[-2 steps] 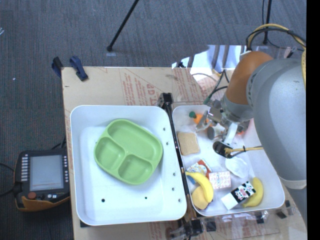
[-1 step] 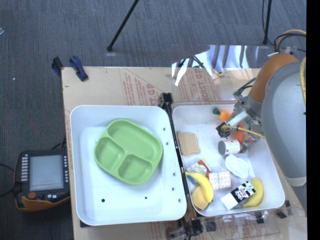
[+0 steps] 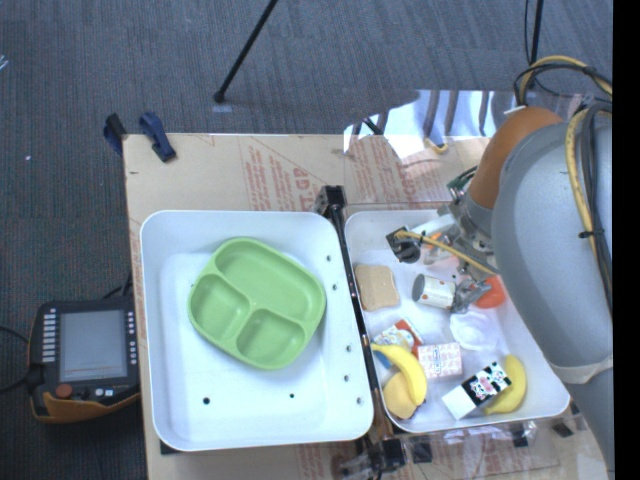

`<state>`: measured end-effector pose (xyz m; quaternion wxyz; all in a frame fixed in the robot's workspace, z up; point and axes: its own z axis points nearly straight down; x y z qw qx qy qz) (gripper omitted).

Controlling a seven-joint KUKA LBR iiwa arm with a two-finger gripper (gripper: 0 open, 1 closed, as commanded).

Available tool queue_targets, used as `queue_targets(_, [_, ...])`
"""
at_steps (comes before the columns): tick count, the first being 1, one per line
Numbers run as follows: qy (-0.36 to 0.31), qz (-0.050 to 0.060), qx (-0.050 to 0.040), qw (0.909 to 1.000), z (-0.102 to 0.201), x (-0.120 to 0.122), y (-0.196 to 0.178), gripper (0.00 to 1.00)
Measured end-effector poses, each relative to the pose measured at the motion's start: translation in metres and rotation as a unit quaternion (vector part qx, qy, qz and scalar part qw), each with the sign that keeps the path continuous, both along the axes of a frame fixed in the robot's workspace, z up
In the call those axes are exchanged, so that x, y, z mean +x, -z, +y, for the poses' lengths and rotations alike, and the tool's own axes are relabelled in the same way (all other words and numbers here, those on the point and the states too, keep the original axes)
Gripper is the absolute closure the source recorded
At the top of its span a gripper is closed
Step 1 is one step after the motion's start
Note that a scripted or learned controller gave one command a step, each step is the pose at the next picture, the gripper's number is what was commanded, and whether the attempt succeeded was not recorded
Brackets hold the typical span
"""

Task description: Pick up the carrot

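Counter (image 3: 240, 168): brown board, carrying both bins; two clamps (image 3: 150, 133) at its far corner, well apart from the gripper, apparently to pin the board down. Arm (image 3: 555, 258): grey with an orange band, reaching over the right bin (image 3: 548, 373) so that the wrist hangs above the clutter. Left bin (image 3: 160, 318): well apart from the gripper, holding one green divided plate (image 3: 257, 303), probably a set-down place and no part of this pick. Gripper (image 3: 463, 278): low over the far half of the right bin; whether its fingers are spread or pressed together cannot be told, as wrist and cabling cover them. Two bananas (image 3: 402, 376) (image 3: 513, 383): near the front wall, on the side away from the wrist, clear of the approach. Tan slice (image 3: 378, 286): flat, beyond the gripper toward the divider. White can (image 3: 435, 290): on its side, just beside the gripper, close enough to crowd a grasp. Carrot (image 3: 490, 291): an orange patch just beside the gripper on the arm's side, partly hidden; no grasp on it is visible, so the pick is judged not yet secured.
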<state>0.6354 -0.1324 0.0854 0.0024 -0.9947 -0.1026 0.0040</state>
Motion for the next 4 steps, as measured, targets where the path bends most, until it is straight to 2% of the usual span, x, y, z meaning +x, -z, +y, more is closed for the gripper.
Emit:
queue_targets(1, [0.004,0.0,0.0004,1.0,0.019,-0.062,0.0,0.0])
queue_targets(2, [-0.015,-0.003,-0.0006,0.9999,-0.027,-0.009,-0.002,0.0])
queue_targets(3, [-0.019,0.0,0.0008,0.9998,-0.025,-0.009,-0.01,1.0])
queue_targets(4, [-0.242,-0.002,0.0018,0.9702,-0.067,-0.043,-0.001,1.0])
